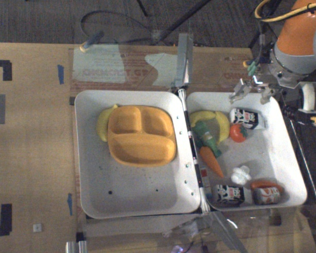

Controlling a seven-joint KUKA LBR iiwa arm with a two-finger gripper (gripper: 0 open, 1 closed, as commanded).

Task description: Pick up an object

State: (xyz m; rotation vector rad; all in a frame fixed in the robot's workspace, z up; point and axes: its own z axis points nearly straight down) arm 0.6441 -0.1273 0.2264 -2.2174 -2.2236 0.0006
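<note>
My pincer hangs wide and empty; I should drop squarely over the milk carton before closing.

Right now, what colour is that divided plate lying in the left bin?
Orange-yellow all over. The divided plate shows clearly in the camera view, looking down on the left bin.

We look down from one fixed camera above the bench, tilted at a slant, so the floor beyond its far edge fills the top of our view. Both white bins sit mid-frame, the left bin and the right bin side by side. The arm enters at upper right.
</note>
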